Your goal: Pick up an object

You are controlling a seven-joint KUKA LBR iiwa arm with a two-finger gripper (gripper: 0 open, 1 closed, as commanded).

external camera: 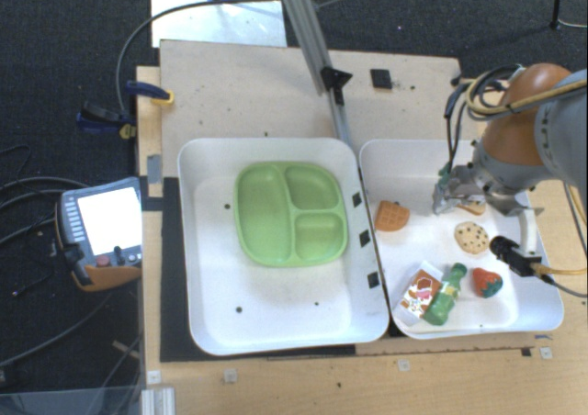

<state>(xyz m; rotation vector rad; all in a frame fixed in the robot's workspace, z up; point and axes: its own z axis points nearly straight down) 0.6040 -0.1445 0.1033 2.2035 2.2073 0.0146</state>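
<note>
Two shallow white bins sit side by side on the light wooden table [276, 92]. Left white bin [211, 312] holds a pale green three-compartment plastic plate [290, 213], lying flat near the bin's middle. Right white bin [404, 161] holds the small items: an orange waffle-shaped toy [391, 217] by its left wall, a round tan chocolate-chip cookie toy [471, 237] toward the right, a red strawberry toy with a green top [486, 283] below the cookie, a green plastic bottle toy [444, 296] lying tilted near the front, touching a small red-and-white printed snack packet [418, 294] on its left. Grey arm with orange band [528, 115] reaches in from the right; jaws [452, 196] are low over the right bin's upper area, between waffle and cookie, just above the cookie, with a tan bit just beside them. Jaw state cannot be told at this angle, and nothing is clearly pinched.
</note>
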